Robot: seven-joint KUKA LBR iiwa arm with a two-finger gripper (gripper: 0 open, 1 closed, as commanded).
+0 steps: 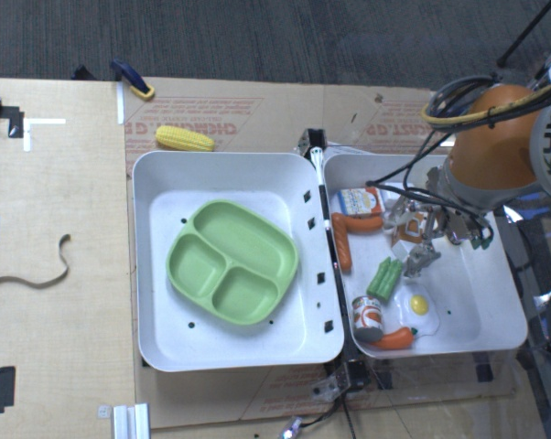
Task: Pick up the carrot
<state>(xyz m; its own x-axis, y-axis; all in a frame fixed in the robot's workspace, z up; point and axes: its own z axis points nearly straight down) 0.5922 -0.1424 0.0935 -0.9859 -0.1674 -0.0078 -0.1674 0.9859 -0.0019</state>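
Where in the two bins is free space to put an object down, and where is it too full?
Left bin: bare floor all round the green plate, widest near its corners. Right bin: bare at the right side, past the fried egg. Its left half is crowded with carrots, can and gripper.

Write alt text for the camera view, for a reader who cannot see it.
A grey and orange robot arm reaches into the right white bin, its end effector above toy food: a carrot, a green item, a fried egg and a small can. The left bin holds a green divided plate; a toy corn cob lies behind it.
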